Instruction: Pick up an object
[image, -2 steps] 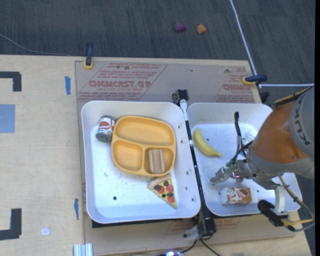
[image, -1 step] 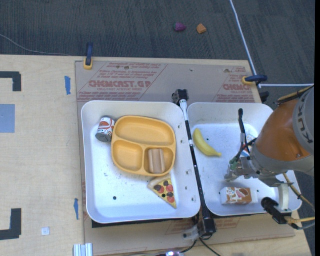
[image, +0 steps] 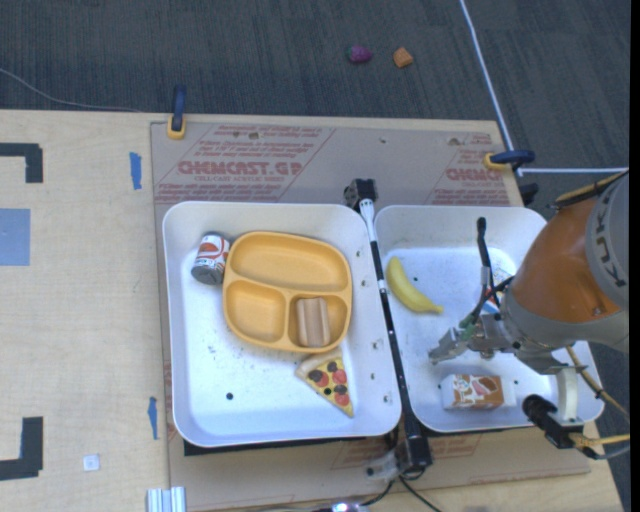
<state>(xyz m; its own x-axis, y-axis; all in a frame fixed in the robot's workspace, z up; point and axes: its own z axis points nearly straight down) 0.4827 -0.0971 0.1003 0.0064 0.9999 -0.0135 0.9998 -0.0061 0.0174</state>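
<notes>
— Over the right bin (image: 420, 225), what's the claw (image: 447, 347) doing?
— Hovering low; I can't tell how wide it's parted. Nothing's lifted: small packet (image: 474, 391) at its five o'clock, banana (image: 408, 287) at eleven.

The left bin (image: 190, 330) is largely taken up by a yellow tray (image: 262, 262) set toward its far edge, with a can (image: 210, 258) wedged between the tray and the bin's left wall. A pizza slice (image: 330, 383) lies just beside the tray's near right corner. Bare floor is left along the near edge and near left corner. In the right bin (image: 440, 235), a banana (image: 408, 287) lies near the left wall and a packet (image: 474, 391) near the near edge; open floor is seen between them and along the far edge. The right side is blocked by the arm (image: 570, 270), with the gripper (image: 450, 345) just above the packet.
</notes>
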